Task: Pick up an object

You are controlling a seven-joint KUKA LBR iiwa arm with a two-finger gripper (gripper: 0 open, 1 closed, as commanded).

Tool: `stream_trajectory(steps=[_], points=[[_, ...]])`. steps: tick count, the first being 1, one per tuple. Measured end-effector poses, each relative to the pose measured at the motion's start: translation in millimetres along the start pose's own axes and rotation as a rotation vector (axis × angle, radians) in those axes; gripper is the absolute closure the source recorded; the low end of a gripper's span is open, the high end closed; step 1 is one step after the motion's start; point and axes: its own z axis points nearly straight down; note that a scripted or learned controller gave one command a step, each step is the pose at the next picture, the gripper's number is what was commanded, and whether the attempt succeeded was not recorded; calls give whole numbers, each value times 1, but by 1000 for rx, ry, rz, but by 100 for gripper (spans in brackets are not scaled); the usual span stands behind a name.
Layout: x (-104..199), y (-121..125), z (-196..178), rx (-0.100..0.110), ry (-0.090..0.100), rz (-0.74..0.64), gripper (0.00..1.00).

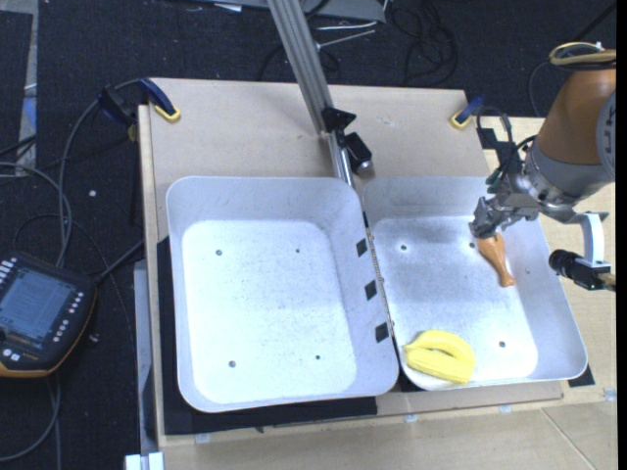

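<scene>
An orange, drumstick-shaped object (499,259) lies slanted in the right bin (436,282), near its far right side. My gripper (486,227) is directly over the object's upper end, touching or almost touching it. I cannot make out whether the object is gripped. A yellow banana-like object (441,355) rests at the front edge of the same bin, well apart from the gripper.
The left bin (265,302) adjoins the right one along a raised shared rim. A slanted metal pole (312,67) with a black clamp ends at the back where the bins meet. Yellow clamps (462,117) sit on the bench's back corners.
</scene>
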Motion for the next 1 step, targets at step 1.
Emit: stream_trajectory(steps=[1], points=[[0, -3, -43, 2, 1, 0, 100]])
